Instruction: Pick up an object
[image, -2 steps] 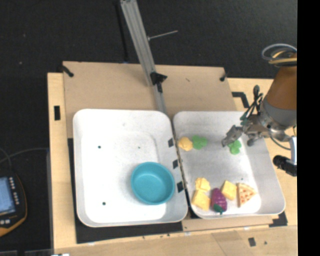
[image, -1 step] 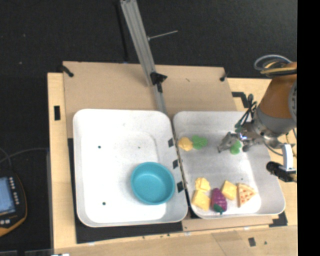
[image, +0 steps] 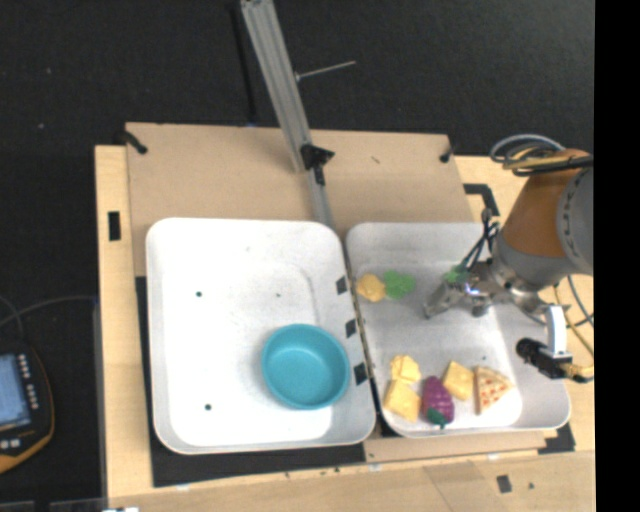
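- The end effector (image: 452, 299) hangs low inside the right bin (image: 420, 245), metal parts blurred; whether it is parted or closed, or grips anything, cannot be told.
- Nearest candidates lie just to its left: a yellow toy food piece (image: 371, 288) touching a green one (image: 399, 285), probably light, rigid, smooth plastic, best pinched across the narrow sides.
- Along the near wall cluster yellow cheese blocks (image: 404, 388), purple grapes (image: 437, 399) and a pizza wedge (image: 490, 388).
- A glossy teal bowl (image: 305, 366) sits in the left bin (image: 230, 260) on the worktop (image: 220, 170).
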